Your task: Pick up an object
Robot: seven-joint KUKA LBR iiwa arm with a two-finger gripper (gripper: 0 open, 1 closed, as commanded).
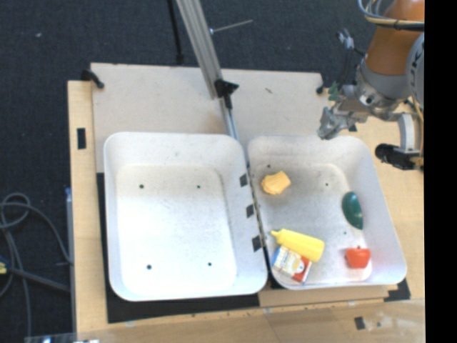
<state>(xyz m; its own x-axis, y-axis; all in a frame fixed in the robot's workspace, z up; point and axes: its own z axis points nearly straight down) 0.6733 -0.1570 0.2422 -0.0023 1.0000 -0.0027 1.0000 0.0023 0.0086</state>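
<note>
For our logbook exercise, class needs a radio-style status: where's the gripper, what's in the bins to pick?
Gripper above right bin's far rim, nothing between fingers. Yellow bottle, yellow lump, green piece, red piece all lying in bin. Nothing blocking.

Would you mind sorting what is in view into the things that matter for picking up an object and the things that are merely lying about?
Belonging to the job:
- gripper, above the right bin's far rim
- right bin
- yellow lump
- green object
- yellow bottle
- red object
- labelled packet

Just lying about:
- left bin
- metal rail
- cables
</note>
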